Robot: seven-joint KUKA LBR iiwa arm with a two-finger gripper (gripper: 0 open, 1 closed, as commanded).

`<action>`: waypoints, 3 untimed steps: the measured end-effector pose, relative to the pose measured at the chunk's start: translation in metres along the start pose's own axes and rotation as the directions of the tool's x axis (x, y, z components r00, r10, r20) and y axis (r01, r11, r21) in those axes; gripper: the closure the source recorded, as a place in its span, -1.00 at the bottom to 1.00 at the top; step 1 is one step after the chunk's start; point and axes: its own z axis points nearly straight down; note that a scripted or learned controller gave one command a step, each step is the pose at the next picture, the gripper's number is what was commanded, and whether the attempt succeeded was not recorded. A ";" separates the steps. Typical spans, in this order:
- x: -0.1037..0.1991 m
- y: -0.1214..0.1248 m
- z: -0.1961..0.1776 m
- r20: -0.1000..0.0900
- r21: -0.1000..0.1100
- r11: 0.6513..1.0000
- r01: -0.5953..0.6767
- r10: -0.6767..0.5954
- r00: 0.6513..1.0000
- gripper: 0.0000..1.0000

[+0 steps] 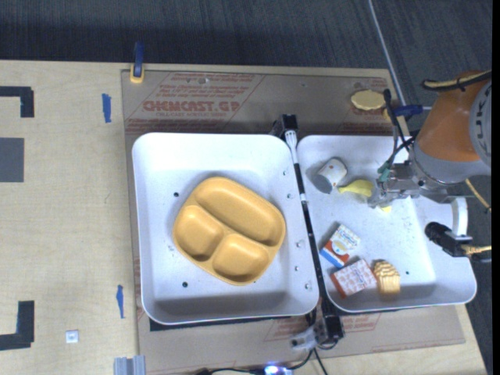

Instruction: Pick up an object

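Hovering low over the right bin (461, 287), my gripper (383, 196) sits at the right end of the banana (356, 187), close enough that from above I cannot tell whether it touches. Nothing I can make out sits in the gripper's hold, and whether it is released or clenched I cannot tell at this size. I judge this to be the approach step: the pick is not made.

The banana is the nearest thing, just to the gripper's left, lying flat on the bin floor. The next move, as I judge it, calls for centring over the banana's body instead of its tip, then dropping straight down; a curved, smooth fruit could roll or slip out of a pinch at the end.

Just beyond the banana, further left, lies one small white cup (331, 173) on its side, near the bin's left wall. Below the gripper, toward the front of the bin, are two packets: one blue and red (340, 245), one red (353, 276), touching each other. Beside the red one stands one biscuit-like tan piece (385, 276).

Farther left, in the other bin (156, 162), lies one yellow tray (227, 229) with three hollows.

Farthest off, on the bench (62, 209) behind the right bin, lies one pale round disc (367, 101).
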 end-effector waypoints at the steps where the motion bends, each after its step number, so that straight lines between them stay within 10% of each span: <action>1: -0.071 -0.009 0.025 -0.004 0.011 1.000 0.001 -0.001 1.000 1.00; 3: -0.039 0.086 0.027 -0.007 0.012 1.000 0.004 -0.004 1.000 1.00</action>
